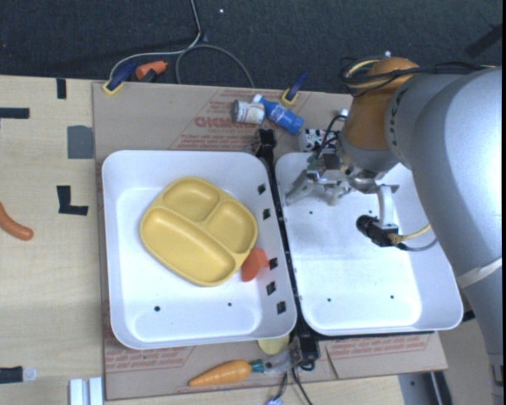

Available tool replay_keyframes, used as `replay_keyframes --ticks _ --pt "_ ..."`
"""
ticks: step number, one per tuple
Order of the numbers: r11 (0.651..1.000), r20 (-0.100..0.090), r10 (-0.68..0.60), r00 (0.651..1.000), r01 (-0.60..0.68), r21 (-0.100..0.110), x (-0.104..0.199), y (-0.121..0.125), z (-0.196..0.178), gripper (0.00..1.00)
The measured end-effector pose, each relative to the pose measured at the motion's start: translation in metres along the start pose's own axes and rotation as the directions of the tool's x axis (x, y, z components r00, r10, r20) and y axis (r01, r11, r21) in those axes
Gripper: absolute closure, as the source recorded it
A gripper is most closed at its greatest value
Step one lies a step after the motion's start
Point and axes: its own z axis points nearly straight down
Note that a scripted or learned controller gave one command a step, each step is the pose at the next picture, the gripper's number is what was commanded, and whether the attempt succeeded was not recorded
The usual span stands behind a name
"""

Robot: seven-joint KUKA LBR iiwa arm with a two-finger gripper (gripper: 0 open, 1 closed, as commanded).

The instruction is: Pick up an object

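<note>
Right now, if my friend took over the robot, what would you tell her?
Gripper: over the top-left of the right bin, nothing between its fingers that I can make out.
Things: yellow divided plate and a small orange piece lie in the left bin; a carrot lies on the board below it.
Done: nothing picked up.
Left: grab an object and lift it.

Tray (198, 229) in left bin (118, 251), carrot (222, 373) in front, bottle (270, 113) behind bins.
</note>
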Motion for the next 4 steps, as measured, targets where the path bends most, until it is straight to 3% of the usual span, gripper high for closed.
replay_keyframes --ticks 1,2,3,4 --pt "1.0 -0.003 -0.002 1.0 0.002 0.002 -0.009 0.021 0.001 0.0" --pt "1.0 -0.002 -0.003 1.0 0.003 0.002 -0.009 0.021 -0.009 1.0" --pt "1.0 0.0 -0.003 1.0 0.003 0.002 -0.009 0.021 -0.009 0.0" --pt "1.0 0.001 -0.001 1.0 0.001 0.005 -0.002 0.02 0.001 0.0"
